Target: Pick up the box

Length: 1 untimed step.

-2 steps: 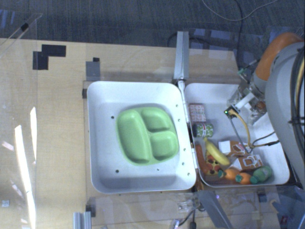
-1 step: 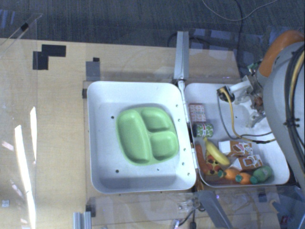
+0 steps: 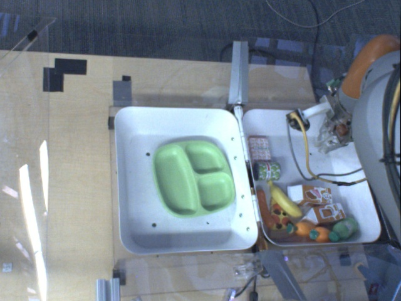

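A small box (image 3: 259,147) with a pink-and-white pattern lies flat at the right bin's (image 3: 351,168) left wall, near the back. Two brown-and-white cartons (image 3: 316,196) (image 3: 330,213) lie toward the front of that bin. My gripper (image 3: 328,135) hangs over the bin's back right part, under the grey arm with its orange band (image 3: 366,61). It is well to the right of the small box and behind the cartons, and nothing shows in it.
A green can (image 3: 268,170), a banana (image 3: 285,200), a carrot (image 3: 264,209), small orange and green toy foods (image 3: 319,232) crowd the right bin's front. A yellow cable (image 3: 306,152) loops beside the gripper. The left bin (image 3: 135,168) holds a green divided plate (image 3: 194,177).
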Available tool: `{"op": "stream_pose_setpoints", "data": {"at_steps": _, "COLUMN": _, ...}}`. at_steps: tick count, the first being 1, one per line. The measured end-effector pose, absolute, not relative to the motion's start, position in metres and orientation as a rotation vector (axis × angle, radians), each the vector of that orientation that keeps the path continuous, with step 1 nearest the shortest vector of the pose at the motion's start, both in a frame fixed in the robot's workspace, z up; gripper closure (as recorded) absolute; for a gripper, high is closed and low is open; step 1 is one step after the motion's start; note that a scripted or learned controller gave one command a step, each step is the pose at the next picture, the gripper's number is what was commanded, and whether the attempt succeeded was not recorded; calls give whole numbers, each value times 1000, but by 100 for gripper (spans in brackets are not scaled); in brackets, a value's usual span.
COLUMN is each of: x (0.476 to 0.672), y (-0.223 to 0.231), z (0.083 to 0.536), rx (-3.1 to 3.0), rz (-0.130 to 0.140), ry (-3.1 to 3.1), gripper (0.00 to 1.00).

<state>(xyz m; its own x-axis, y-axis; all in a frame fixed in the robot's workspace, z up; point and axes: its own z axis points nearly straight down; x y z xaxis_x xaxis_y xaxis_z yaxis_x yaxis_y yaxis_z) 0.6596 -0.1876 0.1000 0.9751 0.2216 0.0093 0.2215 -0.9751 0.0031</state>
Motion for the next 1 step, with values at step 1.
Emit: {"op": "stream_pose_setpoints", "data": {"at_steps": 1, "x": 660, "y": -187, "z": 100, "rx": 3120, "rz": 15, "ry": 351, "gripper": 0}}
